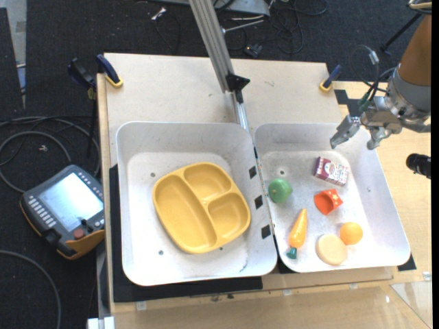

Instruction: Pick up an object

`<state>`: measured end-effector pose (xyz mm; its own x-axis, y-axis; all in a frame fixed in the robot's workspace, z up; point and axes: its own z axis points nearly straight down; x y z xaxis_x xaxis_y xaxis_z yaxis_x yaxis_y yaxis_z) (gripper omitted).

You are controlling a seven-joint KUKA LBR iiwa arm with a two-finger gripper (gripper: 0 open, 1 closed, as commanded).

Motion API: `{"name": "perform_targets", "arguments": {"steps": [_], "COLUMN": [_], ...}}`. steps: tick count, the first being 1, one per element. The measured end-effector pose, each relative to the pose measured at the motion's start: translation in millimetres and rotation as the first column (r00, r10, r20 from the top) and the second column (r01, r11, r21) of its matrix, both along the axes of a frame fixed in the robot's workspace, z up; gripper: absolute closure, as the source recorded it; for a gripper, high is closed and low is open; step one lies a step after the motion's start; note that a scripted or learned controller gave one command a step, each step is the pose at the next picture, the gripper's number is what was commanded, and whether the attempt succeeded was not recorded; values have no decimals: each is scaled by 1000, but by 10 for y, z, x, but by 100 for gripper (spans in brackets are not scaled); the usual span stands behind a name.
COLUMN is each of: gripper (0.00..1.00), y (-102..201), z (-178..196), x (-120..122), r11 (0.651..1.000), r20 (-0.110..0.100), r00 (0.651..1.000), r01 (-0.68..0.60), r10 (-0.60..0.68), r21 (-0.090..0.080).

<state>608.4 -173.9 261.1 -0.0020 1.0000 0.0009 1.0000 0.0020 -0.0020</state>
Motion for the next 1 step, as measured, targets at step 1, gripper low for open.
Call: {"name": "perform_targets", "arguments": {"steps": [1], "gripper": [0], "y": [0], "z": [0], "x": [0], "r11": [1000], "r20": [-1], "r00": [1000], "r01": [-1], "r10": [1], "r21": [-1]}}
